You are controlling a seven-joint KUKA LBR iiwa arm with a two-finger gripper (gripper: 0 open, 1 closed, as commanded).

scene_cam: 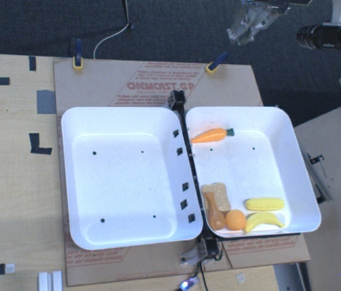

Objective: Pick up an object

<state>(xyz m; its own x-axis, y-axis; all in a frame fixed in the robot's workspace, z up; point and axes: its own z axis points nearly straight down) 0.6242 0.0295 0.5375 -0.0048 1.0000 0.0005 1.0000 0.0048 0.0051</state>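
End effector (246,34): top right of the camera view, high above the dark floor and well beyond the far edge of the worktop; pale, translucent-looking and blurred. Cannot tell from this view how it is set. Nothing seen in it.

Arm: only the wrist end shows, along the top right edge, with a dark cylindrical part just right of the end effector.

Worktop (13,162): light wood with a few dark tape marks on the left; a brown cardboard sheet (158,83) with red lettering lies under both bins, pinned at its far edge by two clamps.

Left bin (73,126): white, shallow, small dark dots on its floor.

Right bin (279,123): white, shallow, touching the left bin along a dark clipped seam; holds all the objects.

Carrot (209,136): orange with a green tip, lying roughly level near the far left corner of the right bin, just beside the seam, well apart from the rest.

Bread-like piece (217,196): tan, near the left wall at the near end of the bin, resting against a brown, elongated item (214,214) beside it.

Orange ball (235,220): round, touching the brown item at the near edge.

Corn cob (264,204): yellow, lying level, just right of the orange ball.

Banana (264,222): yellow, curved, just beside the corn cob on its near side, close to the bin's near rim.

Cable (112,32): pale, running over the dark floor at top left.
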